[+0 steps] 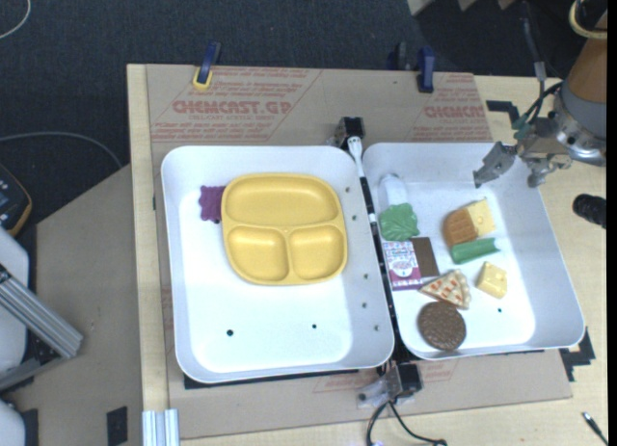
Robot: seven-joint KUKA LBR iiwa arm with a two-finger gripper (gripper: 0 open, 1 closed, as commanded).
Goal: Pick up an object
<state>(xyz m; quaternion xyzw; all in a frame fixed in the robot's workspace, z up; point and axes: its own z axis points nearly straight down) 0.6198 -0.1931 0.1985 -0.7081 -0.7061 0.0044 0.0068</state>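
At the frame's upper right the spread, empty two-finger gripper (511, 167) hovers over the right white bin (549, 271), where the nearest pick, a tan bread-like toy block (469, 222), looks light and stiff, best pinched across its flat sides.

Two white bins (193, 242) on a tan worktop (289, 97) printed with red lettering. Yellow divided plate (284, 225) beside a purple scrap (209, 202). Green leaf toy (398, 221), orange-and-tan bread chunk (469, 223), green strip (473, 249), pale yellow cheese wedge (493, 280), brown round cookie (442, 326), pizza slice (446, 289) in yellow with red spots, brown-and-pink wrapped bar (409, 259). Grey tool (513, 163). Dark blue floor (145, 11).
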